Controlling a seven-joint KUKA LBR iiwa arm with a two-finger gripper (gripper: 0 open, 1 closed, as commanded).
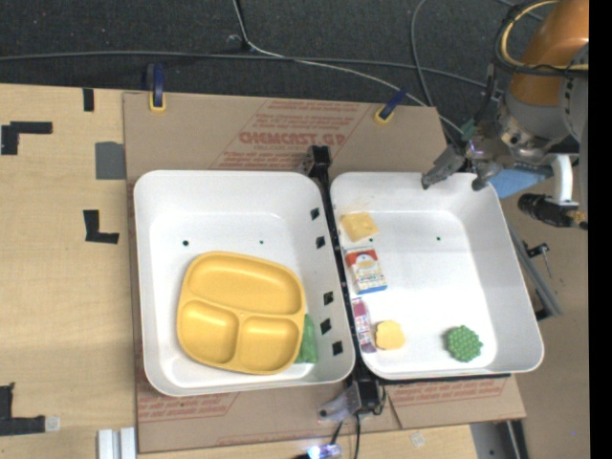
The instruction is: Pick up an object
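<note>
**Pincer spread above the far corner of the right bin**

The pincer [457,172] hung at the far right corner of the right bin [507,256], its two dark fingers splayed apart with nothing between them. Above it rose the grey arm with its orange band [564,27].

The candidate things lay in the right bin. A small red-and-white packet [366,271] lay beside the left wall, its long axis running near-to-far. Just beyond it, toward the far side, sat a pale yellow piece [359,226]. Nearer the front, a thin pink-and-white wrapper [362,323] lay against the left wall, also lengthwise near-to-far, with a round yellow piece [389,335] just beside it. A knobbly green ball [464,343] sat apart, toward the near right corner.

The left bin [158,218] held a yellow divided tray [239,311], with one large compartment on the far side and two smaller ones on the near side. A green item [308,340] was wedged between the tray's right edge and the bin wall.

Both bins rested on a sheet of brown cardboard [277,137] printed in red, clipped at its far edge, on the wooden desk [57,275]. Dark fabric [143,12] crossed by cables lay beyond.
</note>
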